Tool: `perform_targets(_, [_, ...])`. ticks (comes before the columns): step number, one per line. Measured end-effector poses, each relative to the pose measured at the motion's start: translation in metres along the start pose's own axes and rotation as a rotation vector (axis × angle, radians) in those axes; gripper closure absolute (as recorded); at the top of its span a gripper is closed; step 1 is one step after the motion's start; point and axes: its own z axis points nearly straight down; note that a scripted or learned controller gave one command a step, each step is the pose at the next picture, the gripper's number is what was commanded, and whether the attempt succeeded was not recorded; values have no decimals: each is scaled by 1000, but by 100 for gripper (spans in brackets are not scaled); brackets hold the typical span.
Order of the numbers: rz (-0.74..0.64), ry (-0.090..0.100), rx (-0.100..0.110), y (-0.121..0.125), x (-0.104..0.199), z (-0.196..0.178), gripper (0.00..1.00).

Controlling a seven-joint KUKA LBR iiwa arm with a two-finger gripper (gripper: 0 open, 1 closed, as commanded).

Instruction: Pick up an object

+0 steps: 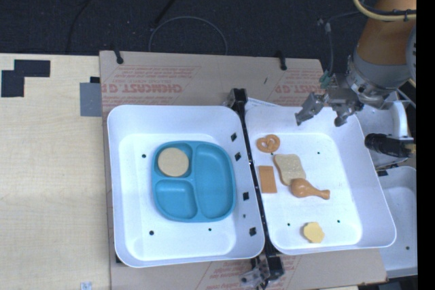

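The right bin [353,166] holds a pretzel [268,143], a slice of bread [289,167], an orange cracker [267,179], a chicken drumstick [309,189] and a yellow cheese piece [313,232]. My gripper [323,112] hangs above the bin's far rim, up and right of the pretzel. Its two fingers are spread apart and hold nothing.
In the left bin [129,214] lies a blue divided plate [193,180] with a round tan cookie [172,161] in its upper left compartment. A black divider with clips [246,166] runs between the bins. Brown cardboard lies under both.
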Motion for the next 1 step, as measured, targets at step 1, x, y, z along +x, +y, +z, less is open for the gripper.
perform_targets(1, [-2,-1,-12,2,0,-7,0])
